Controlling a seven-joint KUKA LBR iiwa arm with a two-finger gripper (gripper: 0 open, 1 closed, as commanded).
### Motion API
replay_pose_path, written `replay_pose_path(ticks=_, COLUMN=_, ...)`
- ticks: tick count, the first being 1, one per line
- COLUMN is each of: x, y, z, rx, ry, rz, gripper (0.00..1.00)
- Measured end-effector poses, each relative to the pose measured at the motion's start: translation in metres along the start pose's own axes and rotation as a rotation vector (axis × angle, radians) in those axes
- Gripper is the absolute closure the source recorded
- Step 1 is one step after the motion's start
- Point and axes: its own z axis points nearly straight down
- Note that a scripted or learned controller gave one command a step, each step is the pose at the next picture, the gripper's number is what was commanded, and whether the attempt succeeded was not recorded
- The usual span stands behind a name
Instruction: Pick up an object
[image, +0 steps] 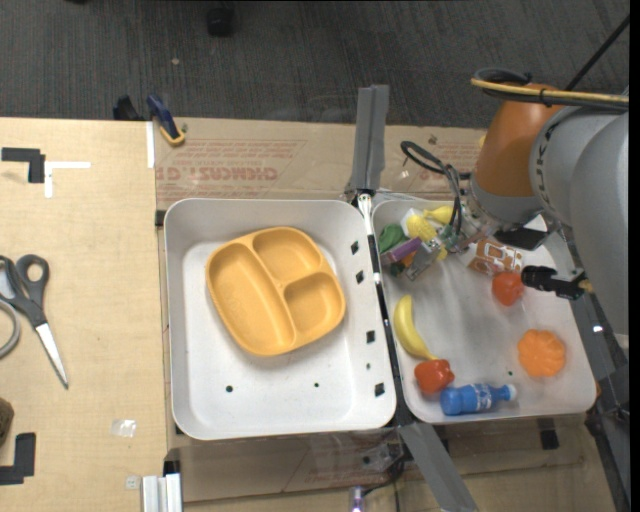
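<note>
Bench (80, 300) of pale wood under me, scissors (35, 310) at its left edge, brown cardboard behind the bins and dark carpet beyond. I see the gripper (450, 232) low in the right bin (470, 330)'s far corner among yellow and green toys (415, 235); I can't tell its state. Left bin (200, 400) holds a yellow divided plate (275, 290); banana (407, 328), orange ball (541, 352) and blue bottle (478, 397) lie apart in the right one.

My gripper (440, 240) sits low at the far end of the right bin (480, 400), among a green-and-purple toy (398, 247) and yellow corn (425, 222). Banana (406, 328) lies nearer, blue bottle (478, 398) nearest.
</note>
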Motion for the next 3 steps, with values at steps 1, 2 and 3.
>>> replay_pose_path(ticks=1, x=-0.002, y=0.003, z=-0.006, rx=0.022, ry=0.017, rz=0.161, gripper=0.0)
replay_pose_path(ticks=2, x=-0.028, y=-0.031, z=-0.001, rx=-0.006, ry=-0.004, rz=0.103, gripper=0.0)
replay_pose_path(ticks=3, x=-0.004, y=-0.01, z=-0.001, rx=-0.007, ry=-0.003, rz=0.264, gripper=0.0)
